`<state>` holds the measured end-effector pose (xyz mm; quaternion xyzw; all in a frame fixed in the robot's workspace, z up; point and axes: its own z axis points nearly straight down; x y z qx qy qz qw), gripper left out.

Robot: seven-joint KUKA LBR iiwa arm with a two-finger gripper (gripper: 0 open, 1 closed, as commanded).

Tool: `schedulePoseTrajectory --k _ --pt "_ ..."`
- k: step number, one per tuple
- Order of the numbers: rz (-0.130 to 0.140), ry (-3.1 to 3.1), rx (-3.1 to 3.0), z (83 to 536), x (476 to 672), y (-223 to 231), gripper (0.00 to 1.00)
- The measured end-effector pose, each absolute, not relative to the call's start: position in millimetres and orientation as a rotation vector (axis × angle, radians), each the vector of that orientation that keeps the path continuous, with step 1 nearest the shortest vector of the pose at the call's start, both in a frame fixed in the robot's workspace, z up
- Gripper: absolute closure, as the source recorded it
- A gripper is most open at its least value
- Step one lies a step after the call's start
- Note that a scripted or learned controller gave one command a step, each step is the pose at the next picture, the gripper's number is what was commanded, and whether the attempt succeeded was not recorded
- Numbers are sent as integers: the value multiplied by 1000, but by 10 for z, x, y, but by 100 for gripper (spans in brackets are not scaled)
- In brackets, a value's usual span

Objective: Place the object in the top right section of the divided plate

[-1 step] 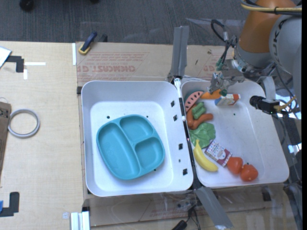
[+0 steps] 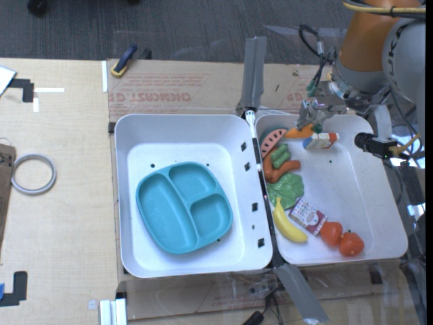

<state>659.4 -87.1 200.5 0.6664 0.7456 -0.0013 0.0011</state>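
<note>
Apparently, my gripper (image 2: 310, 114) hovered above the carrot (image 2: 299, 133), well right of the divided plate (image 2: 184, 207); finger state indeterminate. Step: picking. Next: secure it, then carry it to the plate's top right section.

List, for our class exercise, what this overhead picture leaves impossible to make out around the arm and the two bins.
- Gripper: in the camera view, cables and the wrist crowd it; too small to tell if it holds anything.
- Orange item below it: identity unclear, partly covered by the gripper.
- Packet: label print too small to read.
- Arm: cut off by the top and right edges.
</note>
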Motion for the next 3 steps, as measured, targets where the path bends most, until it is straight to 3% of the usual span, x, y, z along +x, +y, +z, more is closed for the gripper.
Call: schedulePoseTrajectory --k 3 --pt "-5 2342 2084 2274 6606 -889 100"
